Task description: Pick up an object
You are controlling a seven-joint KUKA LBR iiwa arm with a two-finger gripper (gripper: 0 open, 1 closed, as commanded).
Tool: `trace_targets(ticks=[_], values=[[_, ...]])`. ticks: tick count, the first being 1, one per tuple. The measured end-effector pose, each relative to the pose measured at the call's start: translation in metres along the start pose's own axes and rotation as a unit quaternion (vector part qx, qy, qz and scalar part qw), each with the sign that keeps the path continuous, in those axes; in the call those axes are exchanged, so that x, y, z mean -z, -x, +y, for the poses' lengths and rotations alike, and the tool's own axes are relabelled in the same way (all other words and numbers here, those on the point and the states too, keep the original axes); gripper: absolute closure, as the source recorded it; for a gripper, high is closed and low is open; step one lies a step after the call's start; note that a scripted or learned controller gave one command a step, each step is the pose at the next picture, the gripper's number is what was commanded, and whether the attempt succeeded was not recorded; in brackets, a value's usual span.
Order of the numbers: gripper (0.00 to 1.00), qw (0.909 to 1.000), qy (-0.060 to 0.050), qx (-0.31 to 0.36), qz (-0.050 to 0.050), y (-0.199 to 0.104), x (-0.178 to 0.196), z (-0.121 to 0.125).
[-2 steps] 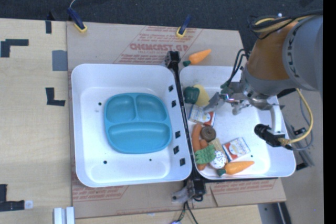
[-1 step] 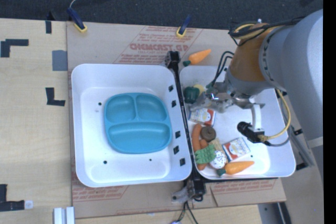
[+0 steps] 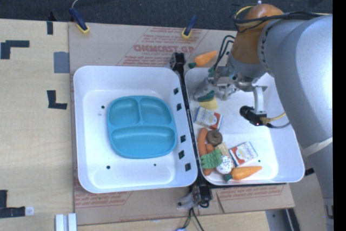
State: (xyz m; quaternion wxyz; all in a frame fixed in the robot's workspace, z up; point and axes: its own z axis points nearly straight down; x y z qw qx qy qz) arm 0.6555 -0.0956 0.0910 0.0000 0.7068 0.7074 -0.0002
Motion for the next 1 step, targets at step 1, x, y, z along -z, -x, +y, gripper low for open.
trace_targets(ticks=[1], values=[[0.0,1.0,0.001,0.001,0.0,0.0055,-0.0055,0.0135]])
